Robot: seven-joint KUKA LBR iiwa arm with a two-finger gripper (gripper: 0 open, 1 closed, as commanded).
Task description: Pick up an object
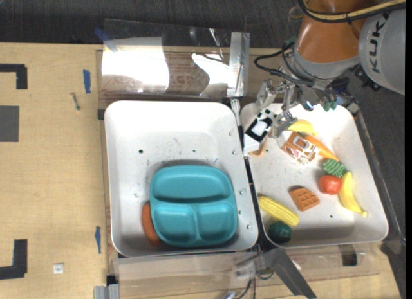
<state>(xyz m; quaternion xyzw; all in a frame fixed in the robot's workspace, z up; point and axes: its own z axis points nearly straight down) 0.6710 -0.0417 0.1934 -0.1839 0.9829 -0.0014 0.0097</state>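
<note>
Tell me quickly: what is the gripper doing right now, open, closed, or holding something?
Gripper: it hangs over the far left corner of the right bin; open or closed cannot be told, and nothing shows between its tips.

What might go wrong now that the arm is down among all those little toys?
The toys are packed close. The gripper sits at the right bin's upper left, by a banana and a striped box, so it may nudge or catch two at once.

It is also near the wall between the bins and could bump it.

Round toys like the tomato may roll if knocked.
</note>
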